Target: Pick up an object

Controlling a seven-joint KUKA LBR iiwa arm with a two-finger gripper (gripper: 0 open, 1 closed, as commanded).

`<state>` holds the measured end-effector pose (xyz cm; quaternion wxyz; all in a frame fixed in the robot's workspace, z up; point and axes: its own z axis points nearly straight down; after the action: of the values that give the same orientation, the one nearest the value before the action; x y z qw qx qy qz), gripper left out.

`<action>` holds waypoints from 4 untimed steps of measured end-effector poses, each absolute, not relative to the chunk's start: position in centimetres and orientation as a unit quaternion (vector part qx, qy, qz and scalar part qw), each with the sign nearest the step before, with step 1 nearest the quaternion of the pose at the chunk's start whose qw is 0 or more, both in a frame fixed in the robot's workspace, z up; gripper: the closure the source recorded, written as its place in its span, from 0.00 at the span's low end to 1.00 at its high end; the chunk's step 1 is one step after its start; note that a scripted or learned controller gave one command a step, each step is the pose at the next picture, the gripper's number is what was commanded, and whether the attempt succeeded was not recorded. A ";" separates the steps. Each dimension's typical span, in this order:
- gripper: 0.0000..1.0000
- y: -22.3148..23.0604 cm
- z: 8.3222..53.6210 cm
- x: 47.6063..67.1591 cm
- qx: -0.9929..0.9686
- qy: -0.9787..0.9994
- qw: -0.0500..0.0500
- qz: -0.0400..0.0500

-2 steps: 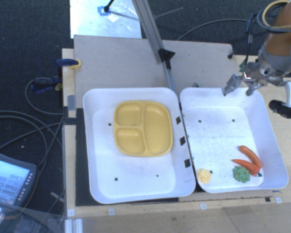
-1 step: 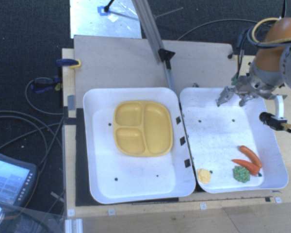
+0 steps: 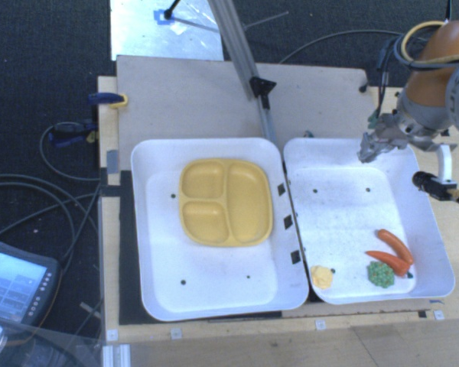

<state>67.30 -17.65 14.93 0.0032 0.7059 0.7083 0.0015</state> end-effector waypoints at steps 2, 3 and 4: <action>1.00 -17.3 22.1 67.8 0.704 0.710 0.002 0.001; 1.00 -11.9 21.5 66.4 0.703 0.711 -0.001 0.001; 1.00 -7.0 20.9 65.9 0.703 0.711 -0.001 0.001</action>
<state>65.95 -6.96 20.90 -0.0007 0.7032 0.7110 0.0009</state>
